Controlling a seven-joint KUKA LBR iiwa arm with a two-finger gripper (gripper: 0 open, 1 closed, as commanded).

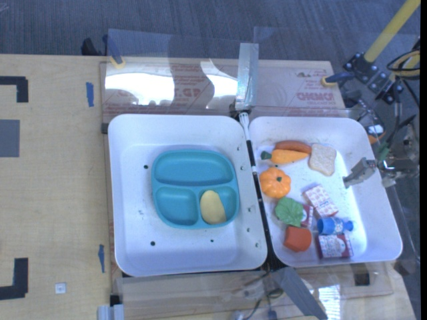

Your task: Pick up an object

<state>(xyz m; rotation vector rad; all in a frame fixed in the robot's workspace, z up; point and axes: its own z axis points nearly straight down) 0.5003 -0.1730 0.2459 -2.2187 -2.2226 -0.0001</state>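
My gripper point(355, 176) hangs over the right bin point(377, 199) near its right wall; finger state cannot be told. Nearest lies the bread slice point(323, 159). The yellow potato point(213, 207) sits in the teal tray point(193, 186), left bin point(133, 199).

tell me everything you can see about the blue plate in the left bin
The blue plate is a rounded, teal, plastic-looking divided tray with three compartments: one long one at the far side, two smaller ones nearer. It lies flat, right way up, near the middle of the left bin. A yellow potato-shaped piece lies in its near right compartment.
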